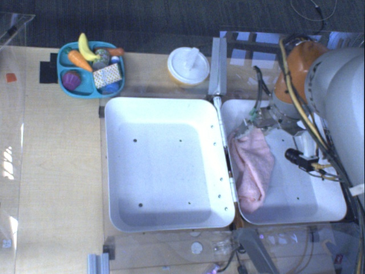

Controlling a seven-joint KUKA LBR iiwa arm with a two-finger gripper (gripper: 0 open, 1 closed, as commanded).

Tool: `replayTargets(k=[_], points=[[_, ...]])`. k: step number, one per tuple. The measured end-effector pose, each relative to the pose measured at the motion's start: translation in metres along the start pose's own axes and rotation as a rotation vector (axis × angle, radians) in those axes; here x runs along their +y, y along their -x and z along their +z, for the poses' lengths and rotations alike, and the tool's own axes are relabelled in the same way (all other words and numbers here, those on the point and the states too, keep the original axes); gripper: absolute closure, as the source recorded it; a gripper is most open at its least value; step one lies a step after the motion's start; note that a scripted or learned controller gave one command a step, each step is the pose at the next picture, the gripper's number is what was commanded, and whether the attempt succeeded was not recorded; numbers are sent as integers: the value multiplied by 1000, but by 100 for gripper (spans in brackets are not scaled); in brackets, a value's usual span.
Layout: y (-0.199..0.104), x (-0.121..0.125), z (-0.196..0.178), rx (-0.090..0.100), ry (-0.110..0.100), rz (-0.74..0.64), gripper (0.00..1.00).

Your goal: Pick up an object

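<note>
The pink cloth (pixel 252 167) lies crumpled in the right bin (pixel 319 207), stretched along that bin's left wall, its top end bunched up higher than the rest. I see the gripper (pixel 258 120) right at that top end, touching or all but touching the fabric, though whether it has closed on anything I cannot tell from this angle. I judge I am at the grasp itself: the arm (pixel 336 90) reaches in from the right, low over the bin, cables (pixel 302 119) draped across it. The next move calls for a straight lift, slow enough to show whether the cloth comes up with it. The left bin (pixel 165 164) sits alongside. Beyond the bins on the bench stand a blue tray of toy food (pixel 91 68) and a white lidded cup (pixel 189 65).
</note>
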State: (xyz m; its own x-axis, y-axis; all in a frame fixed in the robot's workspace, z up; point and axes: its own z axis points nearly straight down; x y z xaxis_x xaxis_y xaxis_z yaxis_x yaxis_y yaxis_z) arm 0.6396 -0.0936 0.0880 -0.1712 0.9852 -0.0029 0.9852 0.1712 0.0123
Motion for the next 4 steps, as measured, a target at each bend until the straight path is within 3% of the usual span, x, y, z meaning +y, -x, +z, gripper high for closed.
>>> replayTargets(k=[1,2,3,4], points=[[34,-81,-2,-4,0,-18,0],[30,-1,1,0,0,-124,0],[-8,-52,-2,-1,1,-60,0],[-1,-35,-2,1,0,122,0]])
